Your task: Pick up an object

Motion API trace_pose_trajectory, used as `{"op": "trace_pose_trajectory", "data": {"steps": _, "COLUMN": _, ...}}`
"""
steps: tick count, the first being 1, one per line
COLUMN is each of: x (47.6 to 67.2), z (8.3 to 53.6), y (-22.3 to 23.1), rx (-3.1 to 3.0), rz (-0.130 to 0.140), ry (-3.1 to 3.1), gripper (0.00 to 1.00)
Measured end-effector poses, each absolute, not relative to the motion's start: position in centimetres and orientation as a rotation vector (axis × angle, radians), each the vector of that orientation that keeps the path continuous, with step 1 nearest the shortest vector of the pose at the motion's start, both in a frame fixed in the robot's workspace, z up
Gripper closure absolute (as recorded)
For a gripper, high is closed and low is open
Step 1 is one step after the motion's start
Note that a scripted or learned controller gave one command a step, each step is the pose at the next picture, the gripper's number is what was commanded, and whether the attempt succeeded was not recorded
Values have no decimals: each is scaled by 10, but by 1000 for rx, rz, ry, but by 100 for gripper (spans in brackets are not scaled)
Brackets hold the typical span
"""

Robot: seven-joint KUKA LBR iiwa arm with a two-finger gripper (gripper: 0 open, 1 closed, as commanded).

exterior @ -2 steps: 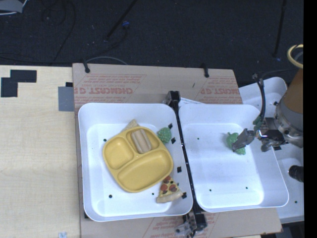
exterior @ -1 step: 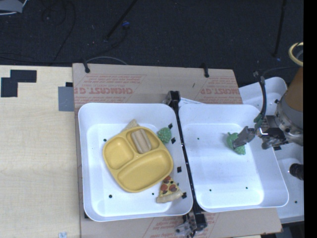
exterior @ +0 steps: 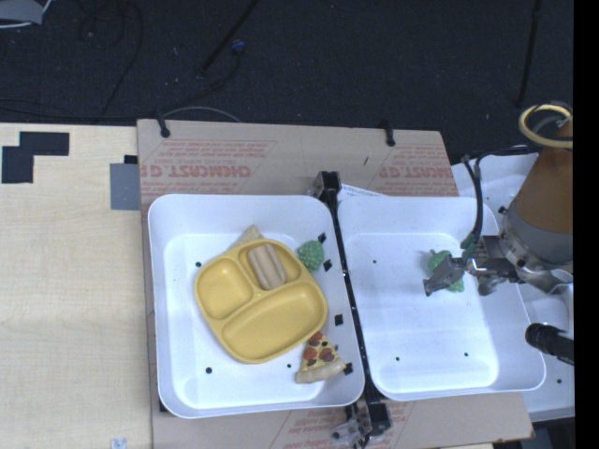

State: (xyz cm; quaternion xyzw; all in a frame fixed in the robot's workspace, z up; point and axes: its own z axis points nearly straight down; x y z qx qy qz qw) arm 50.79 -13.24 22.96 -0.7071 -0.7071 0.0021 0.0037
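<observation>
The gripper (exterior: 447, 279) sits at the small green leafy toy (exterior: 440, 262); its grip can't be judged, lift unconfirmed.

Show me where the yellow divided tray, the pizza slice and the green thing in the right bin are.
yellow divided tray (exterior: 267, 321): camera view, floor of its largest compartment.
pizza slice (exterior: 320, 356): camera view, its topped middle.
green thing (exterior: 440, 265): camera view, its upper visible part.

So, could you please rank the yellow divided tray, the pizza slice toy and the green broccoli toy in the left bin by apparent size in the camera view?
1. yellow divided tray, by far the largest.
2. pizza slice toy.
3. green broccoli toy, slightly smaller than the pizza slice; these two are close.
</observation>
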Motion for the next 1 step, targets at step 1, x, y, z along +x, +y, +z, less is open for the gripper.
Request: {"op": "trace_pose_trajectory", "data": {"steps": 1, "x": 506, "z": 167, "y": -129, "rx": -2217, "rz": 5, "ry": -2216, "gripper": 0}}
